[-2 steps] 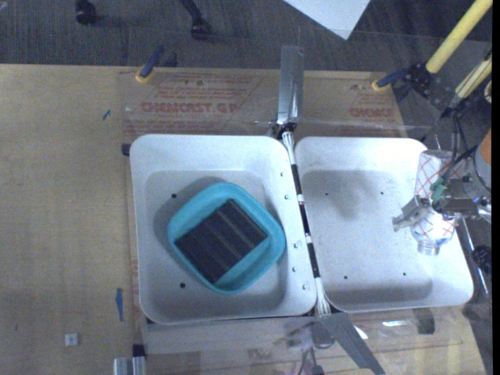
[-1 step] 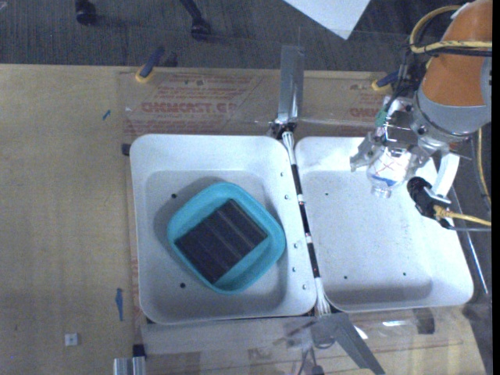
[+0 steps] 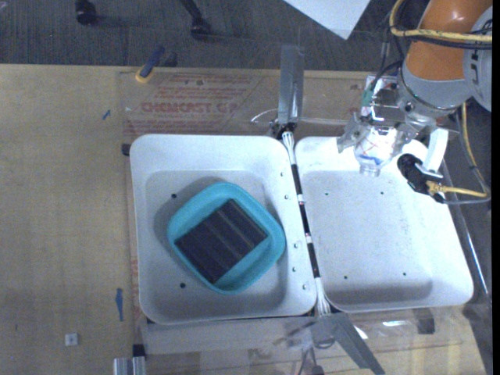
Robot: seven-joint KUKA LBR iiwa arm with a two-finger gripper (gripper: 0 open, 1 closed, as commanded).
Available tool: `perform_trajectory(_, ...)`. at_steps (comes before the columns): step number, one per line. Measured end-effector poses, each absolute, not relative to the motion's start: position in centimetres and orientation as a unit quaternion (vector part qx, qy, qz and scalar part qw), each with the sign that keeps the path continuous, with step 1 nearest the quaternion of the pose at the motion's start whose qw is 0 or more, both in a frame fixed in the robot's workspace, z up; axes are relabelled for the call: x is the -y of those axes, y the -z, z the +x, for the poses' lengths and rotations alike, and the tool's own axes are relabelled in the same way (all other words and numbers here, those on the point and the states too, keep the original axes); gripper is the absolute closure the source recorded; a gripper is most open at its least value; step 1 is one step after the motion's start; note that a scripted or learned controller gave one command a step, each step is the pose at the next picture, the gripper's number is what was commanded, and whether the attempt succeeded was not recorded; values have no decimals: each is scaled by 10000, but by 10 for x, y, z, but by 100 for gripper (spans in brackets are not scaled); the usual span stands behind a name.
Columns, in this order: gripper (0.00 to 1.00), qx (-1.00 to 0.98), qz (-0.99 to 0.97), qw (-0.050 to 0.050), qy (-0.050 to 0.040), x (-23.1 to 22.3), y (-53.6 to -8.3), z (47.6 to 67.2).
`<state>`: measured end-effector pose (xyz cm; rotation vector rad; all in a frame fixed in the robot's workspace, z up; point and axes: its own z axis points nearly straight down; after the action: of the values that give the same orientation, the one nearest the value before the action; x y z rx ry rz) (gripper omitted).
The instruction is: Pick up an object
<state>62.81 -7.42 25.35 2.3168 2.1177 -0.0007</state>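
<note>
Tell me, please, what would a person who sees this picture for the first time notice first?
The eye goes first to the blue square dish with a dark ridged block inside it, lying in the left bin. Next comes the arm's orange band at the upper right, with the tool over the far edge of the right bin.

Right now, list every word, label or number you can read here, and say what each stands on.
Red lettering on the clear sheet behind the bins: a line of large capitals, too blurred to read with certainty.
Smaller red lines above and below it: too small to read.
Blue tray, bins and claw: no legible text.
</note>
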Motion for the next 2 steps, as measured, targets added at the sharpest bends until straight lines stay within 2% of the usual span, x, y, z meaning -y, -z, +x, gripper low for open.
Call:
perform_trajectory(1, 0, -7201, 6939, 18, -1, 63, -264, 667)
perform_trajectory(2, 0, -8248, 5655, -7, 5, 59, -198, 651)
